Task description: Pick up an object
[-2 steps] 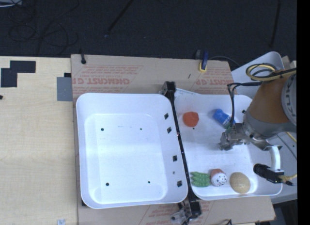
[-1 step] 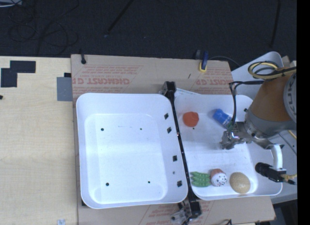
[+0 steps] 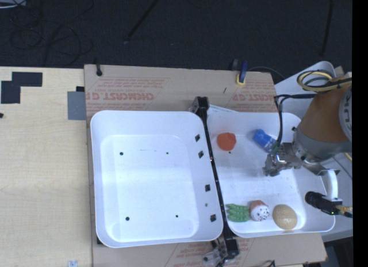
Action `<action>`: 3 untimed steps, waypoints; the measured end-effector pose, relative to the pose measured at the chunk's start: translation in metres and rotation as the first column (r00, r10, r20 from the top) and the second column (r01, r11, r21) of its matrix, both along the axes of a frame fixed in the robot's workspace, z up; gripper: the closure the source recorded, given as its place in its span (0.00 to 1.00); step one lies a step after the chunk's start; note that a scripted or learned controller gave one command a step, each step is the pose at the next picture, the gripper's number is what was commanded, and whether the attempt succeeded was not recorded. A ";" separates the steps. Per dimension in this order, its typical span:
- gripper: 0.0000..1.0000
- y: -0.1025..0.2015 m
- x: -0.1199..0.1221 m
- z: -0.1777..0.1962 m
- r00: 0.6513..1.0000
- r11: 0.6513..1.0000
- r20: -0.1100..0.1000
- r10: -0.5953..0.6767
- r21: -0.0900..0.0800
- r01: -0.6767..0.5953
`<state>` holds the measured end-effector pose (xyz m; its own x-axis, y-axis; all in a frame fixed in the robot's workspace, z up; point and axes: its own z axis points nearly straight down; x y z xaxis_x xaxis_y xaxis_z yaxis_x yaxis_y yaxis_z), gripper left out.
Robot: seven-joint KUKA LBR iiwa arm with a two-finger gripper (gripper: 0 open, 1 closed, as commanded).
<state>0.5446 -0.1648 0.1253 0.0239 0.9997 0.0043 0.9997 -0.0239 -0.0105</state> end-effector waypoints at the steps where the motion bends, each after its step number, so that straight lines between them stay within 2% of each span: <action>1: 1.00 -0.001 0.000 0.009 1.000 1.000 -0.002 -0.004 0.001 0.004; 3: 1.00 -0.003 -0.001 0.028 1.000 1.000 -0.005 -0.009 0.003 0.009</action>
<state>0.5438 -0.1673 0.1535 0.0334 0.9994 0.0069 0.9993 -0.0333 -0.0155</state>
